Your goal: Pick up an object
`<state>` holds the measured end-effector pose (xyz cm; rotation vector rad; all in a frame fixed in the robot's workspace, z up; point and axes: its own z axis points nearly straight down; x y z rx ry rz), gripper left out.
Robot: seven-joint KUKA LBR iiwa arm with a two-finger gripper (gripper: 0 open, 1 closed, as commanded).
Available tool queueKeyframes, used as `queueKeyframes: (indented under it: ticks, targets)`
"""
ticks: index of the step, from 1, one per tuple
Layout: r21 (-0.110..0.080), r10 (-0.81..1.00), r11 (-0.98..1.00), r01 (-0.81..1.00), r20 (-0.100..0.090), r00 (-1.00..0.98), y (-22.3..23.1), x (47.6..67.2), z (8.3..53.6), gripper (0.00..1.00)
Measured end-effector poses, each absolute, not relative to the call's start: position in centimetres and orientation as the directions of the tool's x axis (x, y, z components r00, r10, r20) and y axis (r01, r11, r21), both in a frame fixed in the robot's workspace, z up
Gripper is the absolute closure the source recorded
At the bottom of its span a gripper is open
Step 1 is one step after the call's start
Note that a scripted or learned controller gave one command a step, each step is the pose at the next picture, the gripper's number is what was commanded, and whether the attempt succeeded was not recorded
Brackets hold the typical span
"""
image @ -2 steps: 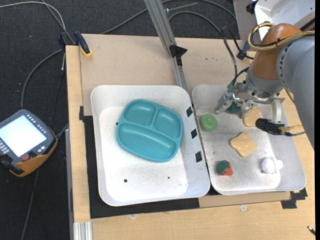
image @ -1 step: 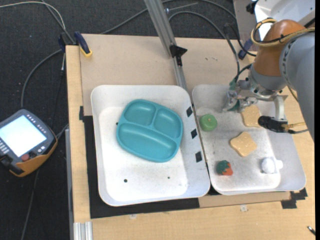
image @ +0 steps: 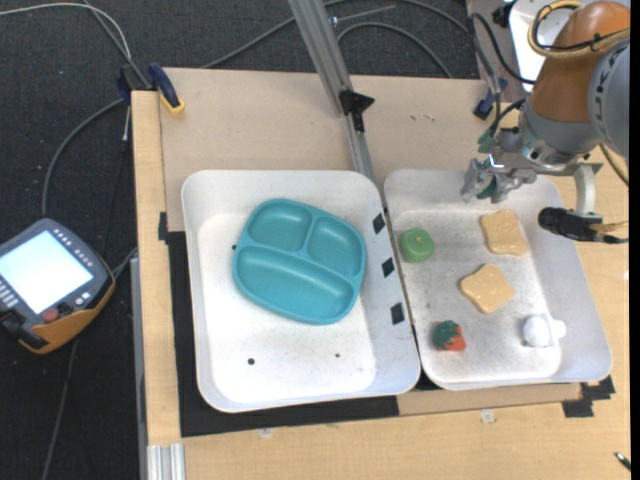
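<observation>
Tan, the square toast-like piece [image: 503, 233] lies in the right white bin [image: 575, 363] just beside our pincer [image: 486, 185], whose state we cannot tell, so a descent may miss it.

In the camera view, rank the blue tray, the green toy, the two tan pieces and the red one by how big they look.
1. blue tray
2. the two tan pieces, too alike to rank
3. green toy
4. red one, only slightly smaller
</observation>
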<state>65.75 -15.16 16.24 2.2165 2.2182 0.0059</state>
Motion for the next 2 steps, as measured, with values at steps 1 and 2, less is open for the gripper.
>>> queueKeyframes:
  ticks: [1,2]
  targets:
    - [0.006,1.0,0.001,1.0,-0.002,-0.001,-15.2,65.9,21.6,1.0]
    - [-0.002,1.0,0.002,1.0,0.001,-0.002,-9.6,64.2,22.0,1.0]
